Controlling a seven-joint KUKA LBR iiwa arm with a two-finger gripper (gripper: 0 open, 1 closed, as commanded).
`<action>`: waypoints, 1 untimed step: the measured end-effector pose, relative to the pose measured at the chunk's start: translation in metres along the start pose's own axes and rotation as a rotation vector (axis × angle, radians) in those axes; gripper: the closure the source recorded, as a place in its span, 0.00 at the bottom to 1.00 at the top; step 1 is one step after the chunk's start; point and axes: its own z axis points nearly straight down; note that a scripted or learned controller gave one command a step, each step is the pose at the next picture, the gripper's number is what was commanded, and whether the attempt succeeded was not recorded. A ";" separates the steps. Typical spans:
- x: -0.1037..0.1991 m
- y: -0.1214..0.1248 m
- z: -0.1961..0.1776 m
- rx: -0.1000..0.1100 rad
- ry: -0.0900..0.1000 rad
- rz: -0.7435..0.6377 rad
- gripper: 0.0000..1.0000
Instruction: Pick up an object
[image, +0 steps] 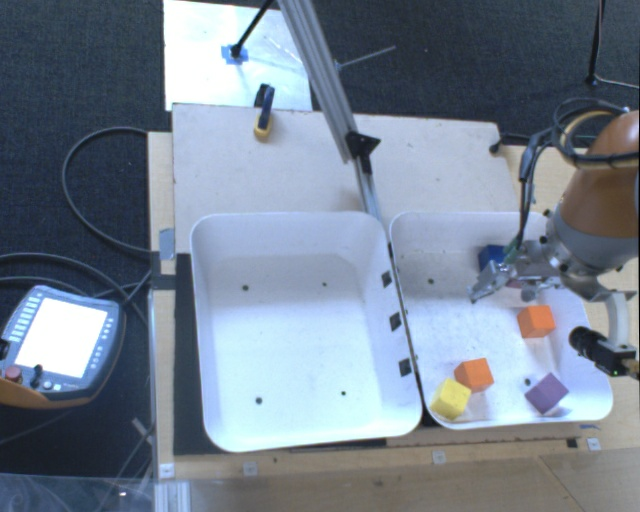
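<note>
Scanning front edge: from my remote seat, the near rim of the right bin (600, 405) shows a yellow cube (451, 399), an orange cube (474, 374) touching it, and a purple cube (546, 393) off toward the arm's side.
Mid bin: a second orange block (536, 321) sits alone, just nearer than the gripper (490, 289).
Gripper: it hangs low over the far half of the right bin, below the orange-banded wrist (605, 190).
Jaws: I cannot tell whether they are open or closed; nothing is visibly between them.
Key relation: a blue cube (491, 257) lies just beyond the jaws, nearly touching them, slightly farther from me.
Target judgement: I take the blue cube as the likely pick, since it is nearest the jaws; the move would be a short shift away from me.
Left bin (215, 330): bare white floor beside the right one.
Far desk (430, 170): a yellow clamp (264, 112) rests near the back edge.
</note>
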 end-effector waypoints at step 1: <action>0.000 -0.057 0.097 0.010 0.001 0.003 0.00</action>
